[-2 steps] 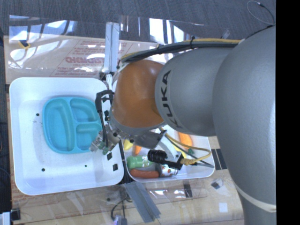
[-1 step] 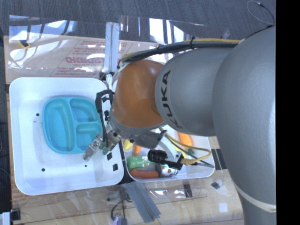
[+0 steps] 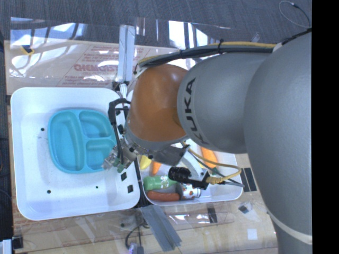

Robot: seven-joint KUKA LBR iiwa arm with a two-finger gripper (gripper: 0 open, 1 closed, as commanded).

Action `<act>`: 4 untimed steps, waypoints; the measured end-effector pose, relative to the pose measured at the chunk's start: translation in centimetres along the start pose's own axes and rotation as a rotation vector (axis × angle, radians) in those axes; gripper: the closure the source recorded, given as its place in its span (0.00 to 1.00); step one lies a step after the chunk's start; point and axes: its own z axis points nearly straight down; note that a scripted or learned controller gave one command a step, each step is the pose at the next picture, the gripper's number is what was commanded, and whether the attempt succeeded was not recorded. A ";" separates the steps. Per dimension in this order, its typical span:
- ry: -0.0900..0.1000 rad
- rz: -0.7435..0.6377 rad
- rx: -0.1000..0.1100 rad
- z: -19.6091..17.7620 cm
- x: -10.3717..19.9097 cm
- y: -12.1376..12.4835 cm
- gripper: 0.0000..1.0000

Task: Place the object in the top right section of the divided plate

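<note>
Blue is the color of the divided plastic plate (image 3: 79, 141), which lies in the left white bin (image 3: 32, 194), near that bin's middle. The fingers (image 3: 117, 160) sit at the plate's right edge, and I cannot tell if they are open or hold anything. I also cannot tell which thing is to be placed. A good move needs the thing right over its section before letting go. The right white bin (image 3: 228, 192) holds a green toy (image 3: 157, 183), a red toy (image 3: 164, 197) and an orange toy (image 3: 210, 155).

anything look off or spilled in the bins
Nothing stands out. The blue divided plate lies flat in the left bin; toy foods sit piled in the right bin, none spilled onto the bench.
</note>
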 end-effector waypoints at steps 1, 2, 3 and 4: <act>0.000 0.000 0.000 0.0 0.0 0.0 0.00; -0.001 -0.005 0.000 -1.0 0.0 0.1 1.00; -0.001 -0.005 0.000 -1.0 0.0 0.1 0.00; -0.005 -0.093 -0.006 1.3 -3.1 3.4 0.00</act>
